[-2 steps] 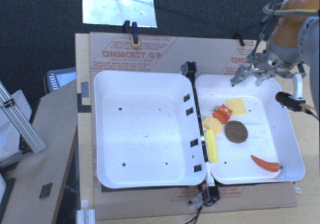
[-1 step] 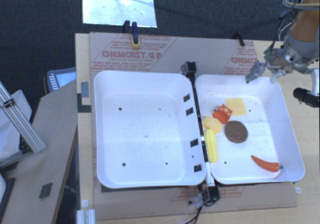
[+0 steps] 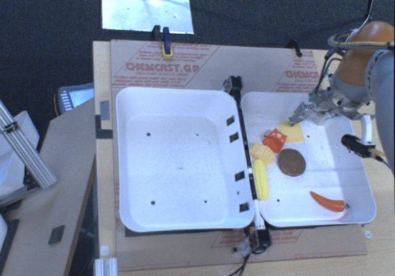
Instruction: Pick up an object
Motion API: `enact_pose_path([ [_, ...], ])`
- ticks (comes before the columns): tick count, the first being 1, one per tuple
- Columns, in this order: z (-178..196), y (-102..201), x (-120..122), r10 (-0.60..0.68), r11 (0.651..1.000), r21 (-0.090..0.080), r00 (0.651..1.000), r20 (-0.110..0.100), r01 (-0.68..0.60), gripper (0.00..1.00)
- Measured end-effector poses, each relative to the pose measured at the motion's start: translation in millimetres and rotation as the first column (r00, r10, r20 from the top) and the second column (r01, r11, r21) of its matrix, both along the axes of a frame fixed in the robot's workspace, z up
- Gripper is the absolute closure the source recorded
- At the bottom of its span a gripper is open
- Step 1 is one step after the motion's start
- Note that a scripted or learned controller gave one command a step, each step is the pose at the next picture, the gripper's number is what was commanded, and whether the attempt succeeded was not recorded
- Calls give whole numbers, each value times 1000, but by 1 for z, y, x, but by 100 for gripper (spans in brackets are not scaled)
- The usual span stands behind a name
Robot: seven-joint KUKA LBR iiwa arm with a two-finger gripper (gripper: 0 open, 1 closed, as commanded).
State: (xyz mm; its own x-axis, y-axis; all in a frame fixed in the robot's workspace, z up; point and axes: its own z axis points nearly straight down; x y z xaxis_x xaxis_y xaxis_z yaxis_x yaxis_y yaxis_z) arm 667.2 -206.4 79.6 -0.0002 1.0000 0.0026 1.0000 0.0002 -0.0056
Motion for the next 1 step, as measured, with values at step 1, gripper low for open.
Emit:
enact_pose_path([
  [1,70,0,3,2,1000,-5,1000,13,-2,0],
])
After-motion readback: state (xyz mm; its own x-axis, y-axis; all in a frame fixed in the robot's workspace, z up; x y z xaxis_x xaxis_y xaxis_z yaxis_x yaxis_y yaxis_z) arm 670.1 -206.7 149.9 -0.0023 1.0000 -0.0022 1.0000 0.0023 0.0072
